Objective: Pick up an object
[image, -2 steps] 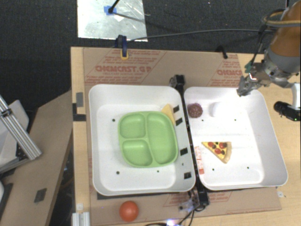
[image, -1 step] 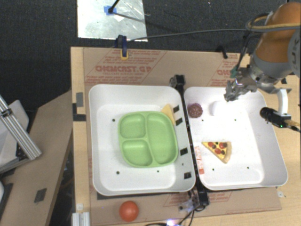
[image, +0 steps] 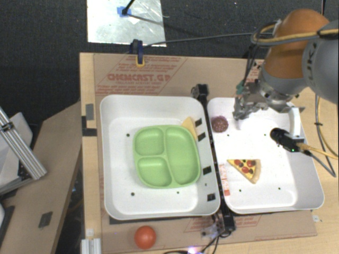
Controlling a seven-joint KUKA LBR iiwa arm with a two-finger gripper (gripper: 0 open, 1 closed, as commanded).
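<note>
Pizza slice (image: 246, 168) lies lower right, in right bin (image: 307, 192); dark red round thing (image: 220, 124) just beside gripper (image: 239, 112), upper right. Green tray (image: 165, 156) left. Jaw state unclear.

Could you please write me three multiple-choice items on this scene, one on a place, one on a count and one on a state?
1. Where does the pizza slice lie?
A. in the right bin
B. on the green tray
C. on the cardboard outside the bins

2. How many compartments has the green tray?
A. two
B. three
C. five

3. How does the gripper stand to the dark red round piece?
A. it rests on top of it
B. it is beside it, to its right
C. it hangs over the left bin, far from it

Answers: 1 A, the slice lies on the floor of the right bin. 2 B, two smaller hollows and one long one show. 3 B, the gripper is in the right bin, just right of the piece.
</note>
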